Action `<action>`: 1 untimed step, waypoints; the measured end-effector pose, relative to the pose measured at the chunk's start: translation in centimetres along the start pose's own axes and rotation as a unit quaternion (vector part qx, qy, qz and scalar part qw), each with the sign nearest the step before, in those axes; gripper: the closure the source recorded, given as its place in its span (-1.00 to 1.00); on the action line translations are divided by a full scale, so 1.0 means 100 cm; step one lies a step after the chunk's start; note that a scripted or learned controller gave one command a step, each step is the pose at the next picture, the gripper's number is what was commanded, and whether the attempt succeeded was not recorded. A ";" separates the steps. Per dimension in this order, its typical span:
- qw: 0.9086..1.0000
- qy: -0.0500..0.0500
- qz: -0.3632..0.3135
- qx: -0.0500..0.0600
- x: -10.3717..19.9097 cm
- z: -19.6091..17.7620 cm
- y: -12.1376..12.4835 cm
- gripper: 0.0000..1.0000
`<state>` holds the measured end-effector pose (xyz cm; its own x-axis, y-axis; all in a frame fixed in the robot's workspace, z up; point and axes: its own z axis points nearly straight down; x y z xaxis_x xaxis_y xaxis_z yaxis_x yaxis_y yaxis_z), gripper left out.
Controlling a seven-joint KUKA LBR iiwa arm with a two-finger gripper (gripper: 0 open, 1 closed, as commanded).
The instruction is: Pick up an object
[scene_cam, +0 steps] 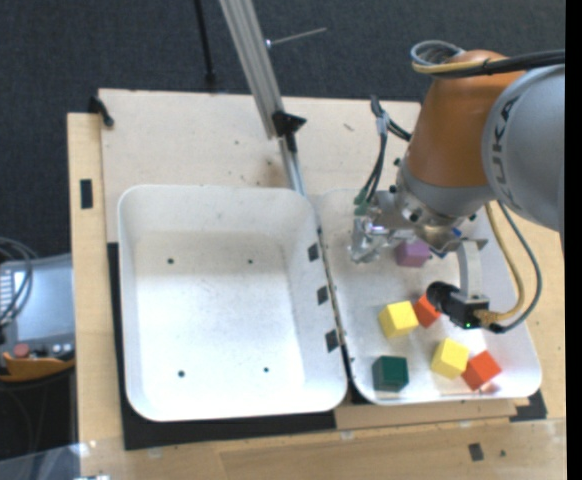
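Down in the right bin (531, 368), the claw (371, 240) hangs beside a pink block (412, 253); yellow, orange and green blocks (391, 373) lie nearer.

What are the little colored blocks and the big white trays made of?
The yellow block and green block look like painted wood or foam: flat, matte colors with no shine, though I can't be sure. The left white tray looks like smooth molded plastic, with rounded corners and a thin curved rim.
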<state>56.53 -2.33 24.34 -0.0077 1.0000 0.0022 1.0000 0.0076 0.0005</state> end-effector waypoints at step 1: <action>1.000 0.000 0.000 0.001 0.047 -0.008 -0.009 1.00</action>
<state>55.62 2.39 25.10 -0.0080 1.0000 0.0025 1.0000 0.0080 -0.0010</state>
